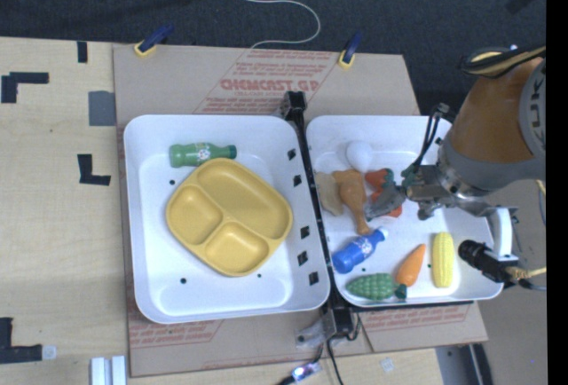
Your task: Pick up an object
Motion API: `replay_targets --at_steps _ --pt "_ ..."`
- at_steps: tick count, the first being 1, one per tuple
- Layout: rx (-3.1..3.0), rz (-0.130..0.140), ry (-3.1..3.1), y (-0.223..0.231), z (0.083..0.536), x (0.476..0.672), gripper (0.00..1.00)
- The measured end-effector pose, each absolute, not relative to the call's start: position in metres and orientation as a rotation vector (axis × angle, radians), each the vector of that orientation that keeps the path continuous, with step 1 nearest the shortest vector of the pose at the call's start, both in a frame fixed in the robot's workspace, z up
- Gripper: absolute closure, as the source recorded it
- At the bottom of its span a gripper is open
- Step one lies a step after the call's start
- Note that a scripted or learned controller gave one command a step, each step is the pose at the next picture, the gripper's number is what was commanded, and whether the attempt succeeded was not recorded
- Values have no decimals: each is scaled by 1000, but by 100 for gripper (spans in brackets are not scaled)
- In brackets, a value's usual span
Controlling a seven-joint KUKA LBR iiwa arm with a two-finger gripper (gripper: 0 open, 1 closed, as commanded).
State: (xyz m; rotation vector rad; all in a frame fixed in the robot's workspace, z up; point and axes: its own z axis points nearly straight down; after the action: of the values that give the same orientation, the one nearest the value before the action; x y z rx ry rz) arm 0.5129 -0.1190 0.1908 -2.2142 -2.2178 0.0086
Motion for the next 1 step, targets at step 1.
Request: replay_targets --at_steps 1 --pt "-2214 10 -2215 -124 126 514 0"
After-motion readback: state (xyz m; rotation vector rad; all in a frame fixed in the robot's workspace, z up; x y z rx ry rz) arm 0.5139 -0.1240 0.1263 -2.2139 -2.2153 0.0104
